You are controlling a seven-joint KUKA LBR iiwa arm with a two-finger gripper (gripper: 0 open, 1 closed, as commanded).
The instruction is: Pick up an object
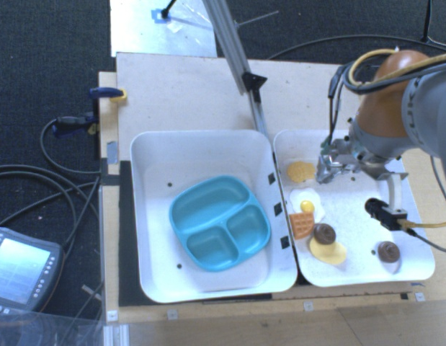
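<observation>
So the arm reaches in from the right and its gripper (328,170) sits low over the back part of the right bin (417,265), just beside a flat yellow-orange round piece (302,171) that looks like a toy cookie or pancake. Honestly, the gripper is a small metallic blob from this angle, so I cannot tell whether the fingers are open or closed, and I see nothing clearly between them. I wouldn't call anything picked up yet.

Candidates for the pick are all in that right bin: the round piece near the gripper, a fried egg (306,204) a bit toward the front, a little waffle square (302,225) touching the egg's front edge, a brown donut-ish thing (324,233) resting against a yellow blob (329,251), and another brown round piece (387,251) off toward the front right corner. There's also a black cylinder-like thing (383,213) with a cable, but that may be part of the rig rather than a toy.

The left bin (147,193) just has a blue divided plate (220,223) lying in it, well apart from the gripper.

Progress-wise: the approach looks mostly done, with the gripper down near the round piece. Still left, going by this: closing on something, lifting it clear of the bin, and showing it actually stays held.
</observation>
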